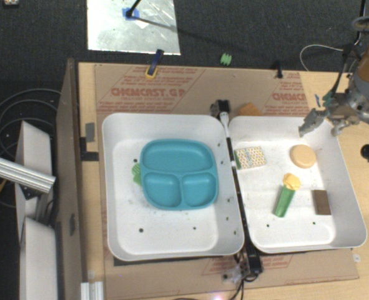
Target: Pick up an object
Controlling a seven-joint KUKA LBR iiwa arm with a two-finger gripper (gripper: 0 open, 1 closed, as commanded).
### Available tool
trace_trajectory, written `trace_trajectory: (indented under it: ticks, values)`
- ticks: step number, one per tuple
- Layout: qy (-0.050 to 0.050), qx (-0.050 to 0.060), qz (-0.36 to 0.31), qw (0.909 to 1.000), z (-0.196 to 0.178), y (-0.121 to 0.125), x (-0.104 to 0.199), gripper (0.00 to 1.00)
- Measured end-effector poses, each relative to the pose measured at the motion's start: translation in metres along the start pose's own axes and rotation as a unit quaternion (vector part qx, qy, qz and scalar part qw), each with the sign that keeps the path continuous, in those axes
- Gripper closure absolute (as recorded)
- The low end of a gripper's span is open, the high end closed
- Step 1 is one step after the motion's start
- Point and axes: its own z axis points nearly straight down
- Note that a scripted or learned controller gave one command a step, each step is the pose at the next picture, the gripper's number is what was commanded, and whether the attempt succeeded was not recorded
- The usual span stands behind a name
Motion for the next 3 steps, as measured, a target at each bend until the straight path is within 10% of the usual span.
trace_trajectory:
  ticks: [1,3]
  values:
    - [-0.002,-0.002,0.001,1.0,0.146,-0.024,0.006,0.0]
    - [0.002,0.003,0.001,1.0,0.145,-0.104,0.073,0.0]
